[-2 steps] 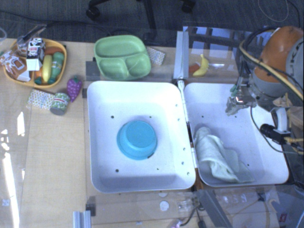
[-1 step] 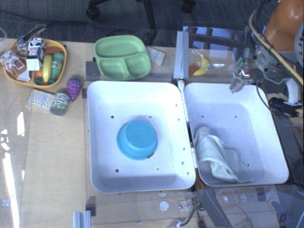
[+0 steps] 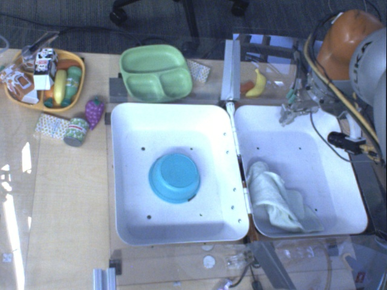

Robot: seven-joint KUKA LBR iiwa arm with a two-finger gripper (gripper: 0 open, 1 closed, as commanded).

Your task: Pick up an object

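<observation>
A blue bowl sits upside down near the middle of the left bin. A crumpled pale cloth lies in the front left part of the right bin. My gripper hangs over the right bin's back edge, well behind the cloth and apart from it. The grey arm with its orange band reaches in from the upper right. I see nothing in the gripper.
Behind the right bin a yellow toy banana lies by a clear panel. A green divided plate stands behind the left bin. At the far left are a yellow bowl of toys, purple grapes and a small can. Cables trail along the right.
</observation>
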